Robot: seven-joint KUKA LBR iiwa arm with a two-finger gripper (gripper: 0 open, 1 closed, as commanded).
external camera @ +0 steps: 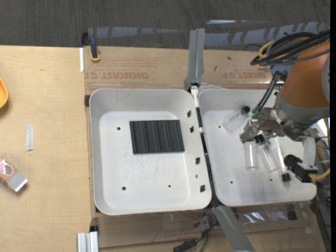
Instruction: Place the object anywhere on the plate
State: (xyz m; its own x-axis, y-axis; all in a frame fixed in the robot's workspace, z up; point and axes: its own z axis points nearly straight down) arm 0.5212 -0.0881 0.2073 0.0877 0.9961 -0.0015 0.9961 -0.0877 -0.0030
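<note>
A dark grey ribbed plate (157, 136) lies flat in the left bin (105, 193), towards its back. Several clear plastic tubes lie in the right bin (231, 190): one with a small black cap (232, 120) near the back, and two side by side (252, 156) further forward. My gripper (254, 134) hangs low over the right bin, between the capped tube and the pair, just above the pair's far ends. Nothing is seen held in it.
A grey divider (196, 62) runs back from between the bins. On the wooden bench to the left lie a small grey strip (29, 138) and a wrapped block (11, 175). An orange object (2, 92) sits at the left edge.
</note>
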